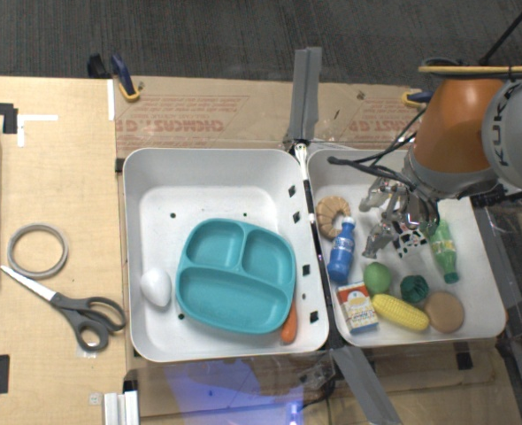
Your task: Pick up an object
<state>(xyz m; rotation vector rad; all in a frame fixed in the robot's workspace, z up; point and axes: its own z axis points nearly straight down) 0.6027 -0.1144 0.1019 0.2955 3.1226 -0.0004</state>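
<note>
While the desk [57, 175] carries two white bins side by side, the job sits wholly in the right bin [487, 304], where my arm [456, 131] reaches in from the right. The left bin [137, 193] holds a teal divided tray [236, 277], a white egg [157, 286] touching its left edge and an orange carrot [288, 326] at its lower right corner; none of that is near me. In the right bin lie, roughly by bulk, a blue bottle [341, 251], a green bottle [443, 251], a yellow corn cob [400, 311], a brown round piece [445, 311], a small carton [356, 308], a tan ridged piece [333, 211], a green ball [378, 277], a dark green piece [413, 286] and a small black-and-white piece [409, 240]. My fingers [390, 224] hang over the middle of this bin, between the two bottles, just beside the black-and-white piece, which I judge the likeliest target. Whether they are apart or together I cannot tell: the metal parts overlap in a tangle from this angle. Nothing shows clearly between them, and every object appears to rest on the bin floor. My reading: the reach is made, and the grasp itself and the lift are not yet done.
</note>
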